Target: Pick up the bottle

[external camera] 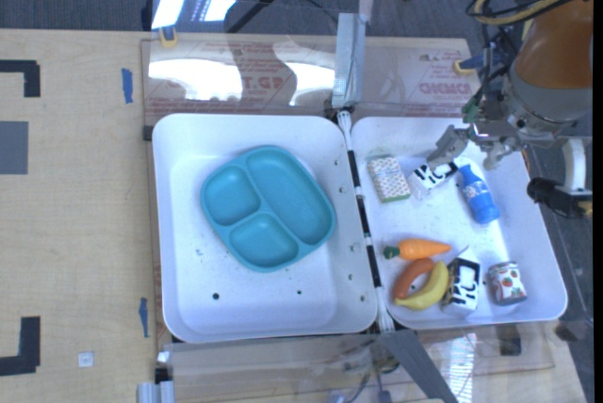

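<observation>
You're at the approach: the gripper (473, 150), fingers apart and holding nothing, hangs above the blue bottle (478, 195) at right; next, lower and straddle it.

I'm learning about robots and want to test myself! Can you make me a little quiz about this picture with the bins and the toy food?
1. True or false: the blue bottle lies in the same bin as the divided blue plate.
2. Which lies nearest the bottle? A) banana B) black-and-white carton C) carrot
3. Fill in: the gripper hovers over the ____ bin.

Key: 1 false; 2 B; 3 right
</observation>
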Motion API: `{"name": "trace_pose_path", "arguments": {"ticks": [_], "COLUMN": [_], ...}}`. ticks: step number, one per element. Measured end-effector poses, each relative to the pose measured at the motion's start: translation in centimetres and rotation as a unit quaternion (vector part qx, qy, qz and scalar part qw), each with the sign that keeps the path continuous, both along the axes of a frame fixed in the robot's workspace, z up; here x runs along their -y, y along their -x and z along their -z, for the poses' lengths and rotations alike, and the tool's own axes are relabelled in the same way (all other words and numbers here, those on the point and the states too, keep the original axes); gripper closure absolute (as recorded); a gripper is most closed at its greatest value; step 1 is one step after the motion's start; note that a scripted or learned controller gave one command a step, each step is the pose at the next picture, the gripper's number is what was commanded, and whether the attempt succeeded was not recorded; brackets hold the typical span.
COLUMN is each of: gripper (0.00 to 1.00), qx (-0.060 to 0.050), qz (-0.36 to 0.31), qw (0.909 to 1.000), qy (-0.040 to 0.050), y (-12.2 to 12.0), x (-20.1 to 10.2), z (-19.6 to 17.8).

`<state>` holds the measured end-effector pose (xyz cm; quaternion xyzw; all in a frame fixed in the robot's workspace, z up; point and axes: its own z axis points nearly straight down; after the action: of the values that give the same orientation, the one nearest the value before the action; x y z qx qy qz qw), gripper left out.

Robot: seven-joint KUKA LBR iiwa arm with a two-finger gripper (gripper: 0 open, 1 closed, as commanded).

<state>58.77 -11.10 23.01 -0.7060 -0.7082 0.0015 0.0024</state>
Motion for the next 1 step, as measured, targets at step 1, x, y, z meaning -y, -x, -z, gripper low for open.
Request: {"name": "trace_pose_path", "arguments": {"ticks": [1], "gripper": [0.0], "qx": [0.001], "qz": [-0.162], "qw": [0.9868], "qy": [-0.0009], "y": [-1.41], "x": [6.6], "z": [5.19]}}
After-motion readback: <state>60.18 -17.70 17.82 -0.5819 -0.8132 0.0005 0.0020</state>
